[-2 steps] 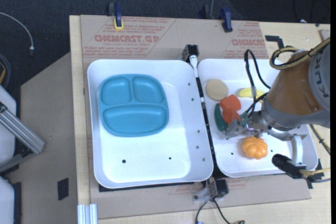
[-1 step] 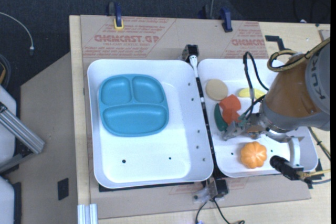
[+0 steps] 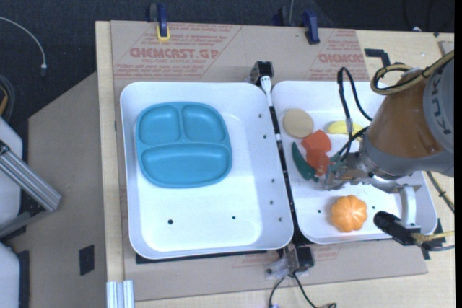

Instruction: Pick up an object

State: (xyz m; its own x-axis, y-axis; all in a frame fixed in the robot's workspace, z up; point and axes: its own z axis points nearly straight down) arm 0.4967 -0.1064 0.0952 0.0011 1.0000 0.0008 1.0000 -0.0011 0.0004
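Camera view: end effector (image 3: 333, 175), grip state untellable, beside the green object (image 3: 302, 163) lying lengthwise along the bin divider.

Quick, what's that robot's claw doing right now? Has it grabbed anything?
Gripper: down in the right bin, beside the red object and above the orange fruit. Whether it grips anything cannot be told.

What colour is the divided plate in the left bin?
Light blue plate, clearest in the camera view.
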